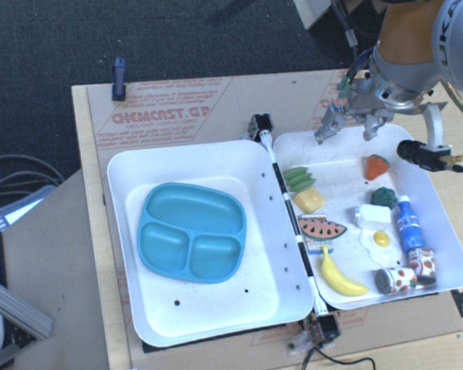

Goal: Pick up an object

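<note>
Above rt bin (448, 225) w/ banana (341, 276), end effector (349, 125) open, holding nothing.

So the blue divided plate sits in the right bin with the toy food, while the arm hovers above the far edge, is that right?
Not quite: the camera view shows the blue divided plate alone in the left bin. The toy food, such as the banana, lies in the right bin, and the arm hovers above its far edge.
</note>
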